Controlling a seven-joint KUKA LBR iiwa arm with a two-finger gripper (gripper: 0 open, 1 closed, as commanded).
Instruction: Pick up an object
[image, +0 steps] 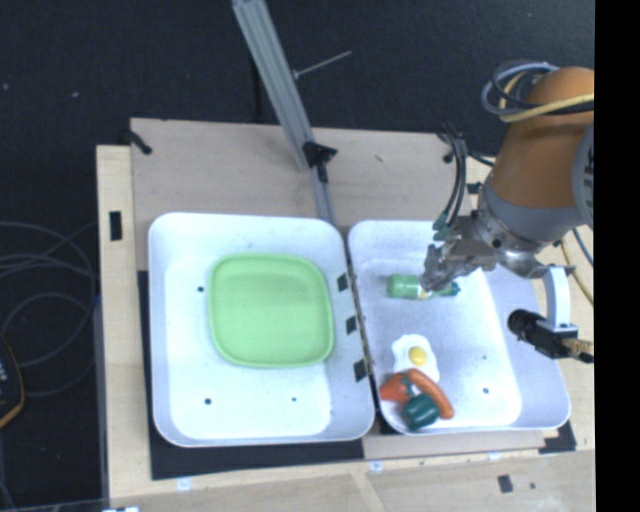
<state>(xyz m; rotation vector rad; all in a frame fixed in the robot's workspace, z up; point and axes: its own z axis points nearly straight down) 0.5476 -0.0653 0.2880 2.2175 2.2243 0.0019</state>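
Green cylinder (405, 288) lies under jaws (437, 287) in smooth white bin (520, 400).

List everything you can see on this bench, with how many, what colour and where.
Shallow plastic bins: two, white, side by side on the bench.
Square plate: one, light green, flat in the left bin.
Small green cylindrical toy: one, right bin, upper part, lying at the claw.
Fried-egg toy: one, white and yellow, right bin, lower part.
Toy food pile: orange, red and green pieces, right bin's near edge.
Claw: one, dark, over the green toy.
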